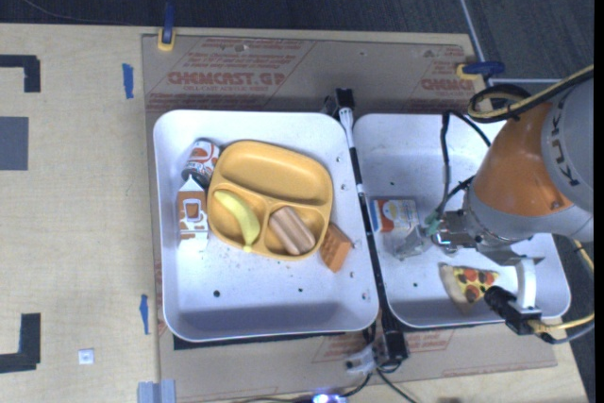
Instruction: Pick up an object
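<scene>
In the right bin [415, 139] a pale packet with an orange label [394, 214] lies near the left wall. A pizza slice [466, 282] rests near the front wall. My gripper [422, 236] is low over the right bin, at the packet's lower right edge and just left of the pizza slice. The wrist covers the spot where the gripper meets the packet, so contact is unclear. The grey arm with its orange band [519, 170] comes in from the right above the bin.
The left bin [255, 297] holds a yellow divided plate [272, 173] carrying a banana [238, 216] and a brown roll [292, 230]. A can [199, 159] and a small carton [192, 212] lie left of the plate. An orange-brown wedge [335, 249] sits at its right.
</scene>
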Controlling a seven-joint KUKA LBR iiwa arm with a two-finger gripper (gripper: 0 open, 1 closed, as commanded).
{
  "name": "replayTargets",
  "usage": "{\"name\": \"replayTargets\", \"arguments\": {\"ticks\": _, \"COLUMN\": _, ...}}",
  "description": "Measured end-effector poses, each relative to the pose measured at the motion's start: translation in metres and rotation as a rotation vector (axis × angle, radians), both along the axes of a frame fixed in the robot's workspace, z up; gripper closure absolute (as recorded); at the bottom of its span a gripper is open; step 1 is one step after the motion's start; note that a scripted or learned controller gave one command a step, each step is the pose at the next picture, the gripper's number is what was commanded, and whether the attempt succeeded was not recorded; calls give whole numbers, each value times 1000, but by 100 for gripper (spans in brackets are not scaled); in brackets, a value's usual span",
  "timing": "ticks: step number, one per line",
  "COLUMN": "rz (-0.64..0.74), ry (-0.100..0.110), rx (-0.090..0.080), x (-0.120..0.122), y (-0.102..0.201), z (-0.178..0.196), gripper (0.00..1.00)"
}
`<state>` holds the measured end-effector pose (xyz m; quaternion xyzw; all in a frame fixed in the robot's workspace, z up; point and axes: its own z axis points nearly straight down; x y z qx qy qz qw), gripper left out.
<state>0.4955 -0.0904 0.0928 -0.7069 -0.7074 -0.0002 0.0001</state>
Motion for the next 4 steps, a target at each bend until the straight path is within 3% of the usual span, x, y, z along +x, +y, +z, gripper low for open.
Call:
{"name": "replayTargets", "arguments": {"ticks": 1, "rz": 3, "ry": -22, "rx": -4, "x": -9, "y": -1, "z": -3, "gripper": 0}}
{"name": "replayTargets", "arguments": {"ticks": 4, "rz": 4, "ry": -21, "rx": -2, "x": -10, "y": -3, "z": -2, "gripper": 0}}
